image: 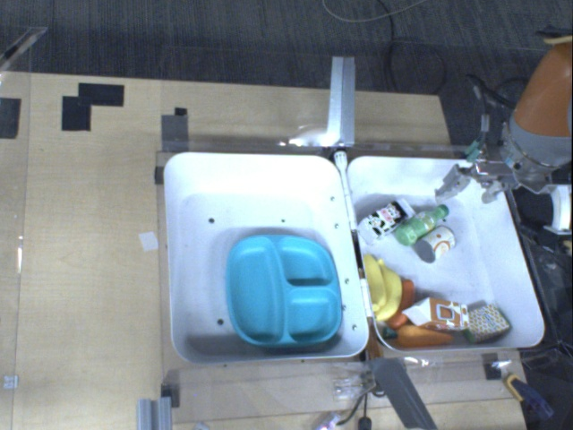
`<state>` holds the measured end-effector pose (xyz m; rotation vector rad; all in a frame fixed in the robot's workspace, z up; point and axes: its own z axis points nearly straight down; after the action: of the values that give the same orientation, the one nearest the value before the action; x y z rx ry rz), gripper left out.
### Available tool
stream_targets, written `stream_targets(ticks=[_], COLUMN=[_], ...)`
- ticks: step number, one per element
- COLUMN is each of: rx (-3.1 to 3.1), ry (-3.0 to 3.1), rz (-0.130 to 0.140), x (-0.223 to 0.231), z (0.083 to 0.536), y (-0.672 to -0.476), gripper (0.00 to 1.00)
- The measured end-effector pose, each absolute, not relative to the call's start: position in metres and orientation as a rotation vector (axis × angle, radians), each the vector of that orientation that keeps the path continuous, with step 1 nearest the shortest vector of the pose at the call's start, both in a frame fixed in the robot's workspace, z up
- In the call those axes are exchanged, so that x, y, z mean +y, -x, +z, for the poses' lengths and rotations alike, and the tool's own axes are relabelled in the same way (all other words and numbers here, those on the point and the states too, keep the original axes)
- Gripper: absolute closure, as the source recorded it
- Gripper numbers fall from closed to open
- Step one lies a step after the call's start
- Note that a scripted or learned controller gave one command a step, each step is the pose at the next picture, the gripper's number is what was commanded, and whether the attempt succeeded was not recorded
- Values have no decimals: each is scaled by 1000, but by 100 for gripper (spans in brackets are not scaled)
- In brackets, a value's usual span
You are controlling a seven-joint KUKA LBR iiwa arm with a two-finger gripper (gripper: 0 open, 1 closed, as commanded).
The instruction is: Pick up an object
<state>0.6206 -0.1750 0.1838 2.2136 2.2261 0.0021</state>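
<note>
The right bin holds several loose objects. A green bottle lies near its middle, with a black-and-white item to its left and a small round can just below it. A yellow banana, an orange carrot-like piece, an orange-and-white carton and a speckled packet crowd the near edge. My gripper hovers over the bin's far right part, open, with nothing between its fingers. It stands up and to the right of the green bottle.
The left bin holds a blue divided plate toward its near side. A metal post rises behind the divider between the bins. Black cables lie on the dark floor beyond the bench.
</note>
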Motion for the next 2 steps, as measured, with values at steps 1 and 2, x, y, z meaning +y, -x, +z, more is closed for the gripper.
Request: stream_targets(ticks=[1, 2], rx=[2418, 2414], ry=[-1990, -1982], rz=[10, 16], x=[-167, -167], z=[89, 101], y=[-567, -571], gripper=[0, 100])
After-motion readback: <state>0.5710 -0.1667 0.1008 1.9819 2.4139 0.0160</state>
